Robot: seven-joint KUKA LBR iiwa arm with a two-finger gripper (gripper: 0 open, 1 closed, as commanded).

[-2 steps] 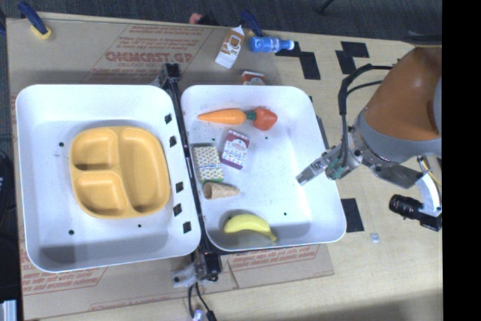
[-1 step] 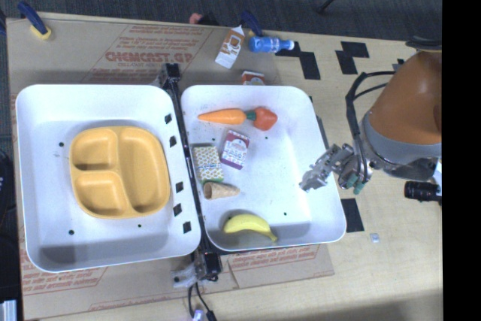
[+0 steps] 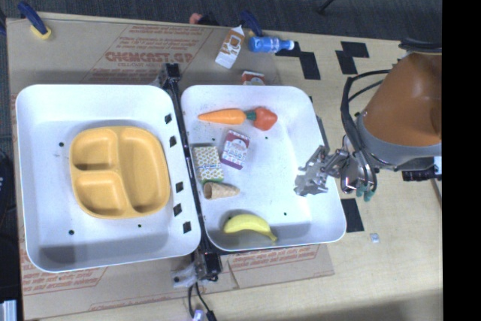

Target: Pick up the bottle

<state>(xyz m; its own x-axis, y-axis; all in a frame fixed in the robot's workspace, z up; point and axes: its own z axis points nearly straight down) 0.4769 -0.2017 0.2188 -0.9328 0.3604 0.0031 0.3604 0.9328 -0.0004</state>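
The bottle is small and blue with a pale cap. It lies on its side on the bench behind the right bin, outside both bins. My gripper hangs low over the right-hand part of the right bin, well in front of the bottle and to its right. Nothing shows held in the gripper. The grey arm with its orange band reaches in from the right.
The right bin holds a carrot, a red fruit, a maroon carton, a patterned packet, a cone and a banana. A yellow divided plate lies in the left bin. A small white carton stands left of the bottle.
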